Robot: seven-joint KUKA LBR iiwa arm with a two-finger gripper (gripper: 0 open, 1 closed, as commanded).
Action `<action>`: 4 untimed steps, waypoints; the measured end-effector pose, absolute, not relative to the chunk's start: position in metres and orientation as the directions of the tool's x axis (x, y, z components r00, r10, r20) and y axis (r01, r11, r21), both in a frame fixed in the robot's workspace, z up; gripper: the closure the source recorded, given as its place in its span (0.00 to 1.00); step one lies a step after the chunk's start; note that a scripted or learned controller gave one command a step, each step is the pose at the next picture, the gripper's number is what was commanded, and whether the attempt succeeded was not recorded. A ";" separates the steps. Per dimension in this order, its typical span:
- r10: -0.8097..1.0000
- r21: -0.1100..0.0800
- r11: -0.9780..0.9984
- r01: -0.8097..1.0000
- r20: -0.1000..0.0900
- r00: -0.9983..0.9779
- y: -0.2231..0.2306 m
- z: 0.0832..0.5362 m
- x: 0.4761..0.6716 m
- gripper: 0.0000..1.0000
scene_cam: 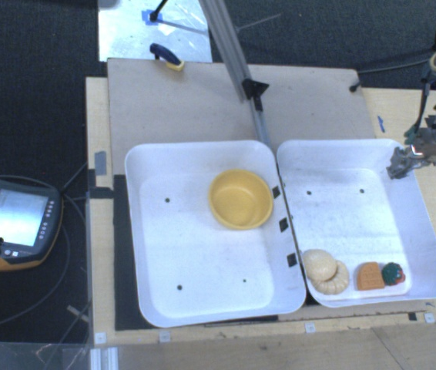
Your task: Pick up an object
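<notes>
End effector (400,163) hovers at the right bin's (357,160) far right rim; grip state cannot be told. Nearest objects, bun (324,270) and toy (380,275), lie at the near edge.

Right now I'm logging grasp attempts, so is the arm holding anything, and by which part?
Nothing is held. The end effector hangs over the right white bin's far right rim, apart from the objects in that bin's near corner.
</notes>
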State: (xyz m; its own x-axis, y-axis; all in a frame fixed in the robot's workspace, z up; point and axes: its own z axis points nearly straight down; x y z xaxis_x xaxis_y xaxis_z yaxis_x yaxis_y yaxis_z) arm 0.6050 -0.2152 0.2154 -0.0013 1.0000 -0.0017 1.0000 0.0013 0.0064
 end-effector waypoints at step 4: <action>1.000 0.001 0.004 1.000 0.001 -0.004 -0.052 0.263 0.596 1.00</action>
